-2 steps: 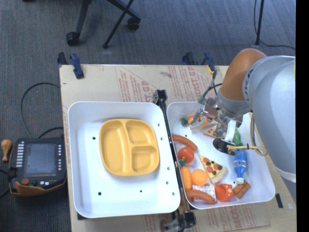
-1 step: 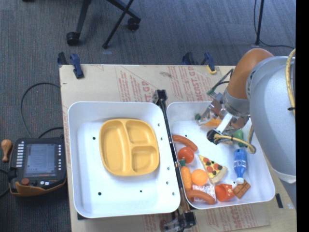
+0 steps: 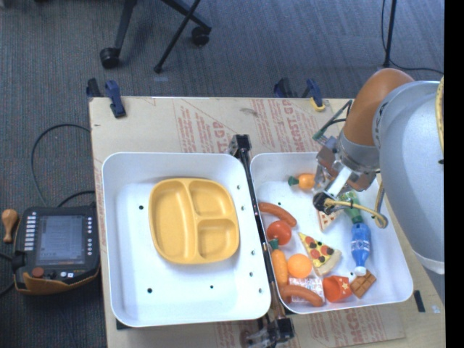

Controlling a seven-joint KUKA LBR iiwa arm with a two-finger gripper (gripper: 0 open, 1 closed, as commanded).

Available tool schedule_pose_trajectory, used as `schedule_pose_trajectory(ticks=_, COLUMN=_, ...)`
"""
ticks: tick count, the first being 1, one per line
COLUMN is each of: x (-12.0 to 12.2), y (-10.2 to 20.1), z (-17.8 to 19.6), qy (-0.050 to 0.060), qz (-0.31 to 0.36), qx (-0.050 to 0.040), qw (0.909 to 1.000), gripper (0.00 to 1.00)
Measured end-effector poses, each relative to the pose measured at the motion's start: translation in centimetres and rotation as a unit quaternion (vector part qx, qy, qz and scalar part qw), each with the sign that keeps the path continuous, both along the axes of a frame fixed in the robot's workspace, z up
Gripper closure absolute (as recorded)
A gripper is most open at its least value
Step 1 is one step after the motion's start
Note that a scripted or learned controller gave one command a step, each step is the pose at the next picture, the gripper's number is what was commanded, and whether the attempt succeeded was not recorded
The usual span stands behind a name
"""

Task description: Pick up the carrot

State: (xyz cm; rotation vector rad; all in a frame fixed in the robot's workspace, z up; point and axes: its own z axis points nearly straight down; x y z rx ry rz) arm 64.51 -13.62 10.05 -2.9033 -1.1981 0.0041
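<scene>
The carrot [image 3: 280, 265] is a long orange piece with a green top. It lies along the left wall of the right bin [image 3: 395, 256], near the front. My gripper [image 3: 328, 182] hangs over the back of that bin, well behind and to the right of the carrot. A small round orange piece with a green tip [image 3: 306, 181] sits just left of the gripper. Nothing shows as held.
Packed around the carrot are a sausage [image 3: 278, 211], a tomato [image 3: 279, 231], a pizza slice [image 3: 320, 251], an orange ball [image 3: 299, 265] and a bacon strip [image 3: 304, 293]. A blue bottle [image 3: 360, 243] lies to the right. The left bin [image 3: 119, 267] holds a yellow divided plate [image 3: 194, 218].
</scene>
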Motion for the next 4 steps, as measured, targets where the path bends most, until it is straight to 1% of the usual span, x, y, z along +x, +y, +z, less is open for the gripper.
schedule_pose_trajectory(ticks=1, x=-0.4, y=-0.2, z=-0.2, qy=0.010, qz=0.000, qx=0.0007, qw=1.0000, gripper=0.00)
schedule_pose_trajectory(ticks=2, x=-2.0, y=-1.1, z=-1.0, qy=-0.003, qz=-0.017, qx=0.0002, qw=0.9998, gripper=0.00)
schedule_pose_trajectory(ticks=3, x=-0.9, y=4.1, z=3.2, qy=0.000, qz=-0.090, qx=0.0009, qw=0.9959, gripper=0.00)
schedule_pose_trajectory(ticks=4, x=-3.2, y=2.5, z=-1.0, qy=-0.003, qz=-0.261, qx=0.0012, qw=0.9654, gripper=0.00)
